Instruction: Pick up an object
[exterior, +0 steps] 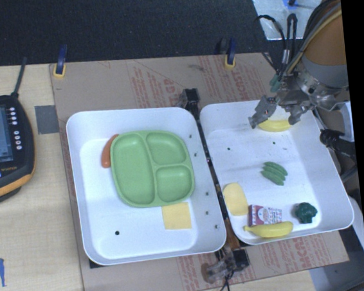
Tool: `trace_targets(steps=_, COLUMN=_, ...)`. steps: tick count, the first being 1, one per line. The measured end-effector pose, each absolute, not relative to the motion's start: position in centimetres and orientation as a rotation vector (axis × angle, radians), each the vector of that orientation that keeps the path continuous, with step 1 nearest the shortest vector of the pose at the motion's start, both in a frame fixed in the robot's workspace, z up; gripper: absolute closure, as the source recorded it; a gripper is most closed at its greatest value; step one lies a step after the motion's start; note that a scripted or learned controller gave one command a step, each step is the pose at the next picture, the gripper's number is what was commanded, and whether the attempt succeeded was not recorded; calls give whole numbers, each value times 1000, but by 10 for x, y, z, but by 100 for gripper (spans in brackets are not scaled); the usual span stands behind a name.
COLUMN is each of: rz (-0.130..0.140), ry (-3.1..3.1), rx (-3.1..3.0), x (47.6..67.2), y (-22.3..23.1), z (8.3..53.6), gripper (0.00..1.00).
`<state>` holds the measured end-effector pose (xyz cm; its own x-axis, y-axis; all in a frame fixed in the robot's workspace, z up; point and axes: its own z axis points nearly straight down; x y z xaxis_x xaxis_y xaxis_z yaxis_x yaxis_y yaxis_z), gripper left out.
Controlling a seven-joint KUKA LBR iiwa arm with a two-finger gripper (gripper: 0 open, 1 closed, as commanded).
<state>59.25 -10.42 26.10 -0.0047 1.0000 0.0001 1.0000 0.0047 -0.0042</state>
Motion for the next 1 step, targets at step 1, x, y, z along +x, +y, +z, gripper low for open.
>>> trace_targets(steps=1, rz=8, ry=-2223, rx=-2215, x=562, y=-168, z=159, gripper=0)
